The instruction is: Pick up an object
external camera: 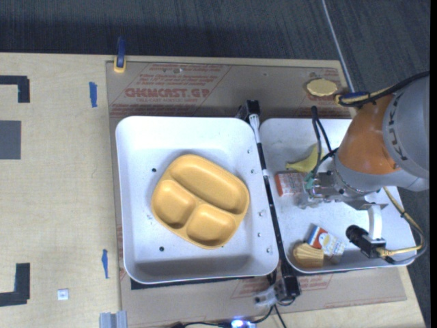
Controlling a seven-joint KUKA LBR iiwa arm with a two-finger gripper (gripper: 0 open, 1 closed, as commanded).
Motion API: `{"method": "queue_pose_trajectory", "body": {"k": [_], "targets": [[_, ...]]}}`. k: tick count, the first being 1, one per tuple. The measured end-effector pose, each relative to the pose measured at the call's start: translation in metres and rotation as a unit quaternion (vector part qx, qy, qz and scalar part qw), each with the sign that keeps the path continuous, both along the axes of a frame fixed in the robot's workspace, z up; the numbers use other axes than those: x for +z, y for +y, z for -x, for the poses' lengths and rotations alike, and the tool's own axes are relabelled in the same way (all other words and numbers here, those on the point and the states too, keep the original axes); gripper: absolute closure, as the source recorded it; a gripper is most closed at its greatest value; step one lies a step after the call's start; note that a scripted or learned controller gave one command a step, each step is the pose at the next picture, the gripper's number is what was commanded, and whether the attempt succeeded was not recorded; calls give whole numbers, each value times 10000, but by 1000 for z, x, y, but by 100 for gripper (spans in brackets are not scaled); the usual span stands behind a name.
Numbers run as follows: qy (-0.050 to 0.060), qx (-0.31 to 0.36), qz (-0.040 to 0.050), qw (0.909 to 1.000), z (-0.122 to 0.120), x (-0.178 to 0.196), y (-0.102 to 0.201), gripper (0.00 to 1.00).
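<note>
Overhead view of the bench [54, 203] with two white bins. The left bin [136, 251] holds an upturned yellow three-compartment tray [199, 200] near its centre. The right bin [287, 139] serves as landmark: the arm [382, 145] reaches over its middle, with the end effector [319, 185] low above its floor; whether it is released or clenched cannot be told. Just left of the end effector lies a red-and-white packet [290, 182], with a yellow banana-like piece [306, 161] just above it. Toward the bin's near edge lie a small printed carton [324, 240] and a tan brush-like object [308, 255], apart from the end effector. A black cable [321, 139] crosses the banana-like piece.
</note>
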State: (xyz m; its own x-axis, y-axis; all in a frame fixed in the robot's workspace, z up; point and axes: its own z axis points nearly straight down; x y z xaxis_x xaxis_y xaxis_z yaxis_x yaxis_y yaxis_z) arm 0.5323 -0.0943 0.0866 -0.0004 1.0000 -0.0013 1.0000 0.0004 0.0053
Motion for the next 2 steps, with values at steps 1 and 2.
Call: {"method": "queue_pose_trajectory", "body": {"k": [1, 2], "targets": [[-8, 3, 3, 10000, -37, 0, -34, 100], [8, 5, -4, 10000, -36, -1, -34, 0]]}}
